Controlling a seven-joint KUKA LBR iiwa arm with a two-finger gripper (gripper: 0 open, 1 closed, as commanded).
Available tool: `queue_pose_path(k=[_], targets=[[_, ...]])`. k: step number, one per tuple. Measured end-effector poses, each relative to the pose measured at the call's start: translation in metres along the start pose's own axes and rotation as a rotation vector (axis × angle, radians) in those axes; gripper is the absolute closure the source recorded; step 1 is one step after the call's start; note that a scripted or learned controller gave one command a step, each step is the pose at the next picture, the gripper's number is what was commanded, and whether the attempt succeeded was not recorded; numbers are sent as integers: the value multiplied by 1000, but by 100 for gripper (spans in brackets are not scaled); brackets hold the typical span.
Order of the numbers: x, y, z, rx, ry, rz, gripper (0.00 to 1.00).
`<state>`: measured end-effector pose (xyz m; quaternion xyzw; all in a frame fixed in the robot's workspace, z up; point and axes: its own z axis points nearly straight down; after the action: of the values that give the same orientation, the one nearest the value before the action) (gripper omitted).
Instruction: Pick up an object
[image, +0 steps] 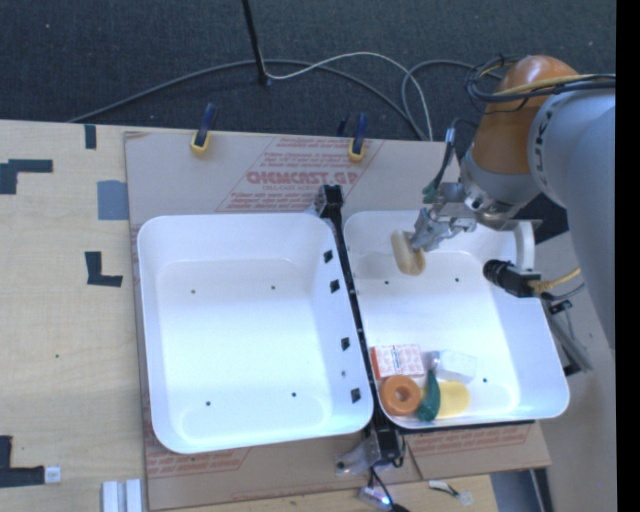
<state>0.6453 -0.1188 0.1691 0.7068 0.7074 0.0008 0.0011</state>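
Above the right bin (520, 330), gripper (420, 243) closed on a tan object (409, 255)

From my console, the two shallow white plastic bins (240, 330) read as smooth with a soft sheen. Beneath them I see a matt brown cardboard sheet (290, 175) printed in red, lying on a pale wood-grain bench top (60, 300). Inside the right bin, the orange ring (402, 395) looks matt, and just beside it the yellow block (453, 398) looks smooth plastic.
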Motion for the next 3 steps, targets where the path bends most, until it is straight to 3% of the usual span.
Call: queue_pose_path(k=[1, 2, 3], targets=[[2, 2, -63, -2, 0, 0, 100], [2, 2, -75, 3, 0, 1, 100], [61, -6, -67, 4, 2, -4, 100]])
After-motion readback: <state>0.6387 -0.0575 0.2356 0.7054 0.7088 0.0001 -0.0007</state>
